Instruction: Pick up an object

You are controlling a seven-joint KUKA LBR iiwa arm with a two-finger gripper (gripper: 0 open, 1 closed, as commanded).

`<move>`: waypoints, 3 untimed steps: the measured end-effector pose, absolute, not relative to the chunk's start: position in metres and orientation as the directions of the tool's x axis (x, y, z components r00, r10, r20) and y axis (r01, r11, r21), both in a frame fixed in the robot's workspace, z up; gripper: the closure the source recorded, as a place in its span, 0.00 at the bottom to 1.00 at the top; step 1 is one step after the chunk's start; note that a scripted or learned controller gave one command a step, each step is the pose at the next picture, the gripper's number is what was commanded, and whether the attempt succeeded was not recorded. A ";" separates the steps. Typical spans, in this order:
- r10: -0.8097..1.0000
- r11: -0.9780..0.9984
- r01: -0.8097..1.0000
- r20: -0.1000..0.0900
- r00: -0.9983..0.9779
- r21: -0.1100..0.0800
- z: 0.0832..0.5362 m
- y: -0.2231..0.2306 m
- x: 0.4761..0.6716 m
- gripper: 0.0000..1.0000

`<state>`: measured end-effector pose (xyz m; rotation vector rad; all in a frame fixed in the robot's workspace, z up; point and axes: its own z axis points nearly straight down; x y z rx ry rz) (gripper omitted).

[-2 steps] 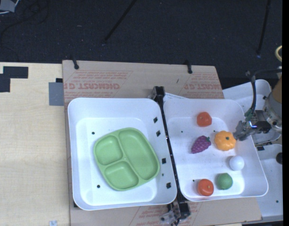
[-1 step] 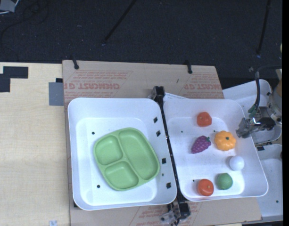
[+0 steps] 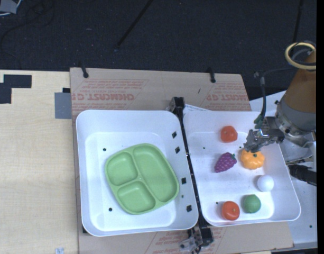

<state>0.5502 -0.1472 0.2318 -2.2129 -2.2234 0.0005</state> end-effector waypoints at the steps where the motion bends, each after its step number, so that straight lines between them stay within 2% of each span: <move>1: 1.000 0.003 1.000 0.002 -0.003 -0.004 0.223 -0.103 0.566 1.00; 3: 1.000 0.004 1.000 0.002 -0.004 -0.003 0.204 0.003 0.589 1.00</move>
